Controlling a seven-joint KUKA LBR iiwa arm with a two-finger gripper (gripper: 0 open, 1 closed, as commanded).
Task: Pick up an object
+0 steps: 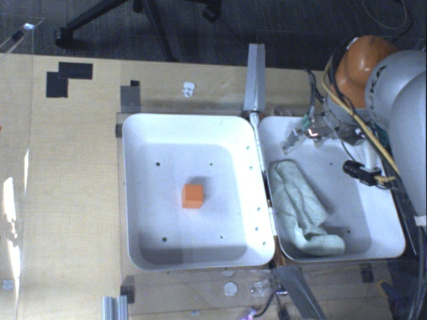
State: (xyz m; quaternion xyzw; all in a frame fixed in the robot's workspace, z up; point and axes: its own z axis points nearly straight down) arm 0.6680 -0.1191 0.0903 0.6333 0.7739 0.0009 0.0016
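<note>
A small orange cube [193, 196] lies near the middle of the left white bin [143, 245]. In the right white bin [373, 245] a pale greenish-grey cloth [300, 209] lies crumpled along the left side, from mid-bin down to the front edge. My gripper [298, 137] hangs over the back left corner of the right bin, just behind the cloth's top end and apart from it. Nothing shows between its fingers. The arm enters from the right, with its orange band [360, 62] above the wrist.
A grey metal divider post [253, 79] stands behind the seam between the bins. Black cables [363, 172] hang from the wrist over the right bin's right half. Black tape marks [67, 77] lie on the wooden bench at the back left.
</note>
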